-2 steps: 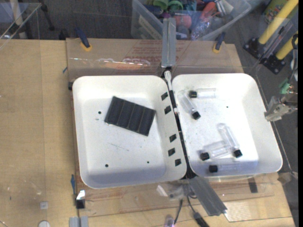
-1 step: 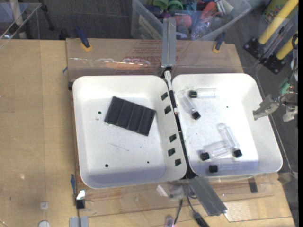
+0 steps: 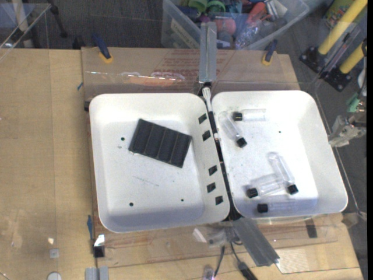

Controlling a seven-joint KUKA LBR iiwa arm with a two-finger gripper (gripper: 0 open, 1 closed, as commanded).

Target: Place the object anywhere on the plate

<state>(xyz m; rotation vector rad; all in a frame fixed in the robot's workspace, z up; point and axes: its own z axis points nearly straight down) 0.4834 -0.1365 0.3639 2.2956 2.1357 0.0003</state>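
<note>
The plate (image 3: 160, 143) is a black, ridged rectangle lying flat and slightly turned in the left bin (image 3: 111, 206), a little above that bin's middle. Several clear plastic tubes with black caps lie in the right bin (image 3: 303, 107). One tube (image 3: 252, 116) and another (image 3: 232, 129) rest near its upper left. Two crossed tubes (image 3: 278, 169) (image 3: 266, 185) lie at the lower middle. One more tube (image 3: 287, 205) sits along the front wall. Nothing rests on the plate.
A divider with black clips (image 3: 211, 168) runs between the two bins. A clear tub of colourful toys (image 3: 233, 7) stands behind the bins. Grey hardware (image 3: 344, 132) sits just beyond the right bin's right rim. Wooden benchtop (image 3: 41, 156) lies to the left.
</note>
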